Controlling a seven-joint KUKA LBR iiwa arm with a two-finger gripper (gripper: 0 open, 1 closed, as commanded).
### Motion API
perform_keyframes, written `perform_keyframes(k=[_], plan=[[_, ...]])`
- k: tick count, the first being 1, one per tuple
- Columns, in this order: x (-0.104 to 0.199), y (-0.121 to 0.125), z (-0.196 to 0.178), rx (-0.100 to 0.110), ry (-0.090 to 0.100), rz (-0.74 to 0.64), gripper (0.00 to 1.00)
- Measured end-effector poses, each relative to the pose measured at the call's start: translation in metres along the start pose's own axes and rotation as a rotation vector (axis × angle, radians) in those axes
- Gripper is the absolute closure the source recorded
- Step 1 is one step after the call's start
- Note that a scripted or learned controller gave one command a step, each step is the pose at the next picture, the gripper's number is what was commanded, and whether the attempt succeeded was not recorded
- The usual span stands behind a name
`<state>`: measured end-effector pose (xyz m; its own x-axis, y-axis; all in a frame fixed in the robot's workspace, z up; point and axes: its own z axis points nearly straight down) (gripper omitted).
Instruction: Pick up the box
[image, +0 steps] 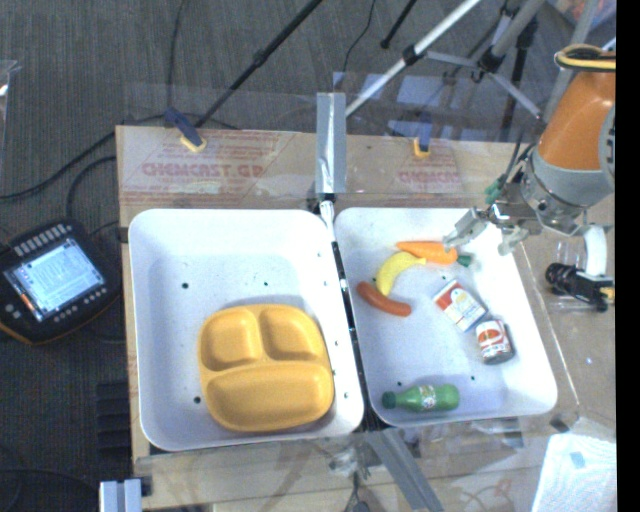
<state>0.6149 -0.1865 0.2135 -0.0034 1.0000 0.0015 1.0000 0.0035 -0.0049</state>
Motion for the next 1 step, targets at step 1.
perform_keyframes(k=[1], plan=[[-0.0248,-0.0182,0.1187,-0.003,0.001,-0.046,0.0]])
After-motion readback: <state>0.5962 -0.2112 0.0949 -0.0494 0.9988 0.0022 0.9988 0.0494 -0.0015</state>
